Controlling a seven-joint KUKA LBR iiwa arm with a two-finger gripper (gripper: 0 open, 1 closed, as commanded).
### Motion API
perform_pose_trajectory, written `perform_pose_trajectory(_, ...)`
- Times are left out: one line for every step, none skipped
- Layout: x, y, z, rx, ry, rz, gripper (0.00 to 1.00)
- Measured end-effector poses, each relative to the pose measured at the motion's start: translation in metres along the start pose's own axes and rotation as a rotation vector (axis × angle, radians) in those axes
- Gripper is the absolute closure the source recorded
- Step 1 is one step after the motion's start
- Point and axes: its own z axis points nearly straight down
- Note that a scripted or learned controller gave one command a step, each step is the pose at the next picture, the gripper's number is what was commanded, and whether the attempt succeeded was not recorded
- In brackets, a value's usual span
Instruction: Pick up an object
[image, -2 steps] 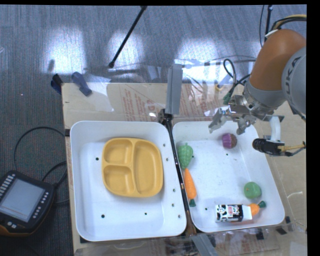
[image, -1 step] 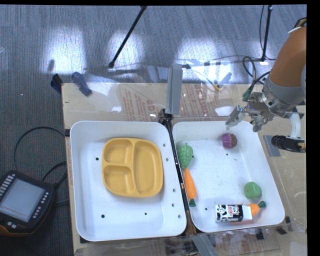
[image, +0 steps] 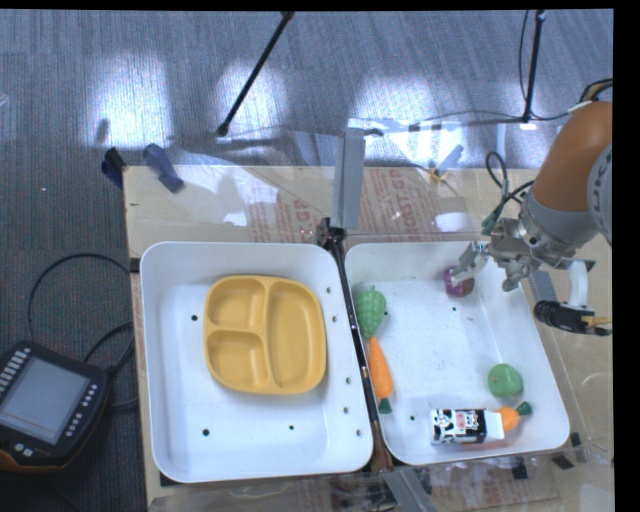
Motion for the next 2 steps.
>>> perform_pose_trajectory(-0.001,0.003,0.073,-0.001,0.008,0.064,0.0)
perform_pose_trajectory(-0.007,-0.083,0.011,-0.012,0.001,0.067,0.0)
